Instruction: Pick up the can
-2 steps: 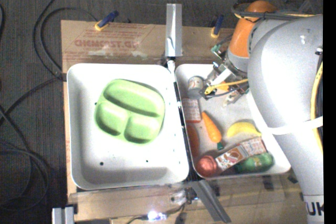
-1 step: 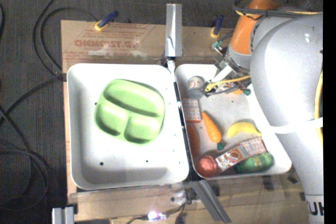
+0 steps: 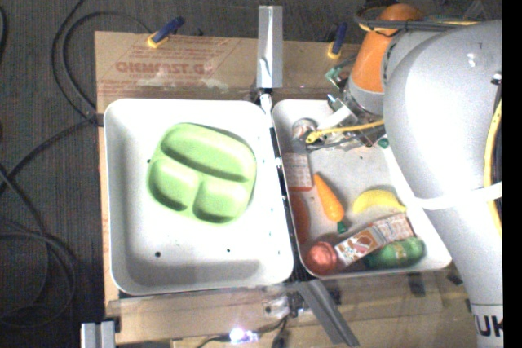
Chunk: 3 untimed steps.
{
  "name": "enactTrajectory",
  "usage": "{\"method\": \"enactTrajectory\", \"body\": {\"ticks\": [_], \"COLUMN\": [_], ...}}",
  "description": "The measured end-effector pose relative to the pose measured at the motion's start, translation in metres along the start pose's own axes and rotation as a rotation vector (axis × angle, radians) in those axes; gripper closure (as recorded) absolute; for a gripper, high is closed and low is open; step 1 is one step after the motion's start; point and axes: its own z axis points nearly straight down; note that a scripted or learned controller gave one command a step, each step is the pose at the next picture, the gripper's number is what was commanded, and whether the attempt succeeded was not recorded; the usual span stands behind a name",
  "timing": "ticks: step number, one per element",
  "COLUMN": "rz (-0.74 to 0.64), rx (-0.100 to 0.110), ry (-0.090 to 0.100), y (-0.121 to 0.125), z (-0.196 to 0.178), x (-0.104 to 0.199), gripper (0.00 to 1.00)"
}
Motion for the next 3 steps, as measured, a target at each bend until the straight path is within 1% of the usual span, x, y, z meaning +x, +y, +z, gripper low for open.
{"method": "enactTrajectory", "body": {"ticks": [1,2,3], "rz": [0.001,-0.100,-0.066], "rx": [0.009,0.022,0.020], "ry": [-0.008,-0.006,-0.008], "y": [-0.001,0.073,0.016], "z": [0.000,-0.010,-0.039], "x": [-0.002,-0.092,-0.070], "gripper": [0.00,0.00,0.00]}}
